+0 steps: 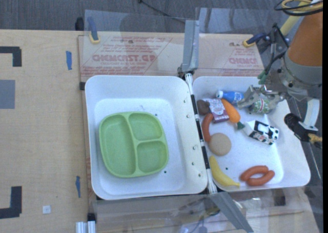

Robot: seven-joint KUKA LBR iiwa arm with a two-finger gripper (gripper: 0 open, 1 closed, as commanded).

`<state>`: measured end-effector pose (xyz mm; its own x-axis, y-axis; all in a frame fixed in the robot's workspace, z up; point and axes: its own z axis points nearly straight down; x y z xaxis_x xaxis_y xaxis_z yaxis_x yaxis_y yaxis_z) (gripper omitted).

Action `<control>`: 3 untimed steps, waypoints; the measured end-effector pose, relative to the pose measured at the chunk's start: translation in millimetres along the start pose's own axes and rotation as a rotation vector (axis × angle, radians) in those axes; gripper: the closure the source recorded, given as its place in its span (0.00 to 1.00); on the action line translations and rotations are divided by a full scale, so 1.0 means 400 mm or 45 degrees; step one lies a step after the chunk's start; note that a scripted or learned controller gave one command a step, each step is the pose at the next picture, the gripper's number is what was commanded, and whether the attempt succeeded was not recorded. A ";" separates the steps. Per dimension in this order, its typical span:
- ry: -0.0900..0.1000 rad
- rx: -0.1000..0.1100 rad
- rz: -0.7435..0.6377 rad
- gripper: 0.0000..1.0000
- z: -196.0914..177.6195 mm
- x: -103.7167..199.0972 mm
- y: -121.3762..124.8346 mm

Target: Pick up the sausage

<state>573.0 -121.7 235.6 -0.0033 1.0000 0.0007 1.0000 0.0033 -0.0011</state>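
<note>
The sausage point(258, 175) lies flat on the floor of the right bin point(292, 168), toward that bin's near edge, with a clear patch of white around most of it. It looks like a pair of short orange-red links lying side by side, slightly curved, with rounded ends. I judge it a toy: light, probably smooth plastic or rubber with a little give, so not fragile but liable to roll or squirt out from a pinch near an end. The better hold seems to be across the middle of its length, fingers closing over the narrow width from above, straddling both links.

Just beside the sausage, toward the divider between the bins, lies a banana point(222, 174), its tip close enough to catch a finger. Farther from the sausage, a round tan bun point(221, 143) rests against a long curved red-orange piece point(206, 127); beyond these a carrot point(231, 111), a small packet point(218, 109) and a blue bottle point(229, 95). A black-and-white cow-patterned toy point(263, 132) sits between the sausage and the arm.

The hand point(260, 99) hovers at the far side of that bin, well apart from the sausage, over a green-and-white object; whether it is open or closed I cannot tell.

Beyond the banana, the left bin point(97, 98) holds a green divided plate point(134, 143).
</note>
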 end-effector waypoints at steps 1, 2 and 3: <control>0.000 -0.001 -0.156 0.00 0.149 -0.056 -0.176; -0.002 -0.009 -0.343 0.00 0.373 -0.051 -0.229; -0.001 -0.008 -0.676 0.00 0.374 -0.252 -0.230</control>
<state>481.2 -222.5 85.9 -0.5095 0.8605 -0.0016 0.8605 0.5095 0.0054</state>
